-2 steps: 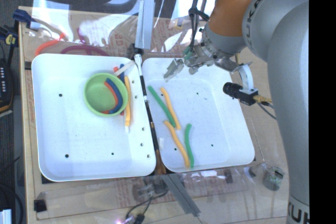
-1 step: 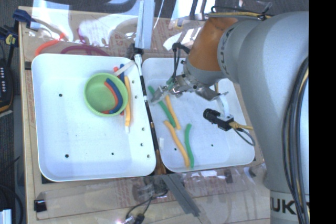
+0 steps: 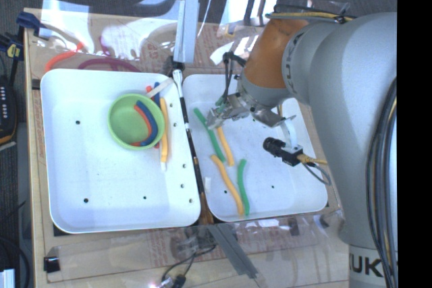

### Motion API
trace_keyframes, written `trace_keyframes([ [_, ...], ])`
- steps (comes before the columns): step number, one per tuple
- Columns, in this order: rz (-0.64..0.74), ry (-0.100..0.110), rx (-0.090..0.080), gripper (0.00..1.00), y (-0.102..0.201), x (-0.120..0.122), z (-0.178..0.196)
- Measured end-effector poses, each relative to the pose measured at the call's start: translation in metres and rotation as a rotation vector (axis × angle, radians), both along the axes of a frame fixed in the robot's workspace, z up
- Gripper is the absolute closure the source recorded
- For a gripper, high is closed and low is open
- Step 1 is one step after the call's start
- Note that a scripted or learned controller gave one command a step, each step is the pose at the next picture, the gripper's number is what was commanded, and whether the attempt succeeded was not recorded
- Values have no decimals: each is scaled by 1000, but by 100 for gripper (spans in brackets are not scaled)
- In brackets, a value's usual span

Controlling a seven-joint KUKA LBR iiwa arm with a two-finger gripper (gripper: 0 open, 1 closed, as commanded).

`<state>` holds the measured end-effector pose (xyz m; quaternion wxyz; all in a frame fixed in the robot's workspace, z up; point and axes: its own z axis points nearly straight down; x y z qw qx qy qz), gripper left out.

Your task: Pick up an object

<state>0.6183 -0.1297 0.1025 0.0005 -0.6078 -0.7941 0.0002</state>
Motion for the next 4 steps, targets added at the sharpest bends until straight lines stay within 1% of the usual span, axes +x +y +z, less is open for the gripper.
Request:
trace_keyframes([
  [1,0,0,0,0,0,0,0],
  [2,2,0,0,100,0,0,10],
  [3,2,0,0,0,0,0,10],
  [4,2,-3,1,100,1,1,20],
])
